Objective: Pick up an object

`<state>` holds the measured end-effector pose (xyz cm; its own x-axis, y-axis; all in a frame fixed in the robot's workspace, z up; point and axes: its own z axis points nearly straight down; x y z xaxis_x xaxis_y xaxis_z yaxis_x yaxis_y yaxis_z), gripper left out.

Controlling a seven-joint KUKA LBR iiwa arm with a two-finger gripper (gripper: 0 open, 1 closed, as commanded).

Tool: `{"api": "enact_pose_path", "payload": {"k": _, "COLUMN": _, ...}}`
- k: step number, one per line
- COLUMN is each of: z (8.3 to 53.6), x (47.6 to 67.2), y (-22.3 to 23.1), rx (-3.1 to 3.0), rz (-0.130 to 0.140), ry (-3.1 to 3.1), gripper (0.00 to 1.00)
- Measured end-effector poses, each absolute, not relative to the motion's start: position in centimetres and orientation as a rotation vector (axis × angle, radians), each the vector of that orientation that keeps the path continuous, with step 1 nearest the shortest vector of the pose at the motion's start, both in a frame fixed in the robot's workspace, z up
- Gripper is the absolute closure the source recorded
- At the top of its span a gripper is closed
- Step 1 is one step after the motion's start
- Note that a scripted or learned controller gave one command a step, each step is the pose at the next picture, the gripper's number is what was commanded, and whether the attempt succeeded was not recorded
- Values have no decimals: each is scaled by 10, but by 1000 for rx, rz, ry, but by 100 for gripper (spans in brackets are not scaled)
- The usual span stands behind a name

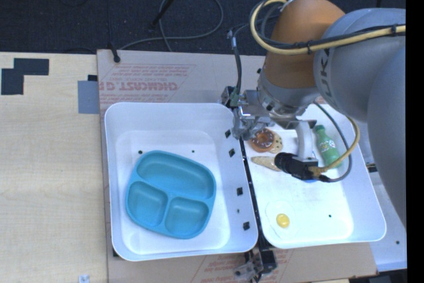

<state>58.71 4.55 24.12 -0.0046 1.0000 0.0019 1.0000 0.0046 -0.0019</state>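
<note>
My gripper (248,120) hangs low over the far left corner of the right bin (371,222), close to the wall between the two bins. Just right of it and below lies a round brown piece with a reddish pattern (264,140). A tan wedge (262,162) rests a little nearer the front. A green bottle (326,145) lies to the right, partly behind the arm's cables. Near the front of that bin sits a small yellow piece (283,221). The arm's bulk hides the bin's far part.
The left bin (119,136) holds a blue divided tray (171,193). A row of black clips (238,191) runs along the wall between the bins. The big grey and orange arm (311,43) looms over the right bin's back.
</note>
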Motion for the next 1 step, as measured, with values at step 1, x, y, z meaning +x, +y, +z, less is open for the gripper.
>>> {"api": "enact_pose_path", "payload": {"k": 1, "z": 247, "x": 595, "y": 98, "rx": -2215, "rz": 1, "ry": -2224, "gripper": 100}}
